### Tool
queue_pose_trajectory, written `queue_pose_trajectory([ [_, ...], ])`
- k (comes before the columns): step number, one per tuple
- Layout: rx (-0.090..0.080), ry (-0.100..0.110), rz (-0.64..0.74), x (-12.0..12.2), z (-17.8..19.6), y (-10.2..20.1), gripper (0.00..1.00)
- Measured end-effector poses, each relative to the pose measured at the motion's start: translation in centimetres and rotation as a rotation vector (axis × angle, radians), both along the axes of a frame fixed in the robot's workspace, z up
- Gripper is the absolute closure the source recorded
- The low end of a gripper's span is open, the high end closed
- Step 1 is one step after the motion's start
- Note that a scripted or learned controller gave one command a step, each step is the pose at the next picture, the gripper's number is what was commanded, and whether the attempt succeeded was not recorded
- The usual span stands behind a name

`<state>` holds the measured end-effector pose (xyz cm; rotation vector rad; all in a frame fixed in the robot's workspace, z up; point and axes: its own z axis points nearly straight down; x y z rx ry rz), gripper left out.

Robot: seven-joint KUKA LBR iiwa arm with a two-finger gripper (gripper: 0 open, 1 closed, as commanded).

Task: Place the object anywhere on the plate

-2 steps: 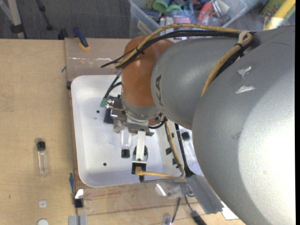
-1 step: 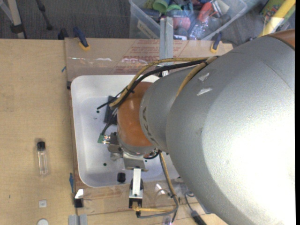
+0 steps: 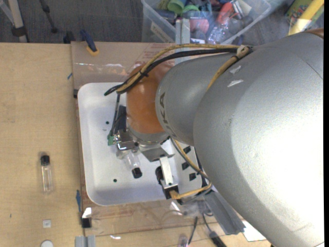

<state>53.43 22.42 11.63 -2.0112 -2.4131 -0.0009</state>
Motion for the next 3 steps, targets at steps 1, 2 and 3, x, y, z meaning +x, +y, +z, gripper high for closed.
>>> queue_pose_trajectory([
  [1,0.0,-0.006,0.358,-5.3,-2.4,-4.5,1.0],
  [2,-0.001,-0.002,0.307,9.1,12.1,-0.8,1.0],
  [3,-0.001,0.003,0.102,7.1,5.1,-0.8,1.0],
])
